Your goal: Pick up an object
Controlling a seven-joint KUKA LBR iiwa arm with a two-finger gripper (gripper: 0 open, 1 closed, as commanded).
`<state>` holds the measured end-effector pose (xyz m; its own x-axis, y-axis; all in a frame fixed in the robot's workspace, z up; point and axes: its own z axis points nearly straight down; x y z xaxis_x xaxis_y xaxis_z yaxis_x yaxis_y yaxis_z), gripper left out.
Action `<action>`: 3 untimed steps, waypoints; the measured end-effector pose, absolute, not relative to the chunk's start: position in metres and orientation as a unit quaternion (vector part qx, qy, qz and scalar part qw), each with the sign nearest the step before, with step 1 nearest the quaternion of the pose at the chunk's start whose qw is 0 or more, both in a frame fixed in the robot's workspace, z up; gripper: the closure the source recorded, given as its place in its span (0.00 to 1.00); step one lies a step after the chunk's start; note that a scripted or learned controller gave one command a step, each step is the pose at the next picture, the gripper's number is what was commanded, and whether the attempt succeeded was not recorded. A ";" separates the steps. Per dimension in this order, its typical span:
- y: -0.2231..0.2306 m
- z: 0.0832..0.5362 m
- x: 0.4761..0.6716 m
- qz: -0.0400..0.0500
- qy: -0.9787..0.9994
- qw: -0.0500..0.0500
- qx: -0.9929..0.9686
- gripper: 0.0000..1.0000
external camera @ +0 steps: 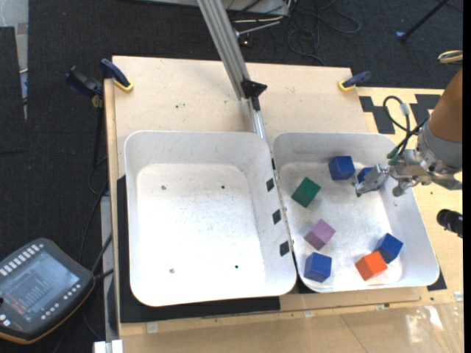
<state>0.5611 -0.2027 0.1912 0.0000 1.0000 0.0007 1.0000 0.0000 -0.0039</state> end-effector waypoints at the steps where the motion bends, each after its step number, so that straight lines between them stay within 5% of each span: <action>1: -0.196 0.129 0.562 0.002 -0.707 0.003 -0.707 0.00; 2: -0.195 0.093 0.562 0.001 -0.707 0.001 -0.707 0.00; 3: -0.196 0.105 0.563 0.000 -0.707 -0.001 -0.707 1.00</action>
<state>0.5629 -0.1956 0.1054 0.0000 1.0000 -0.0013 1.0000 0.0000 0.0024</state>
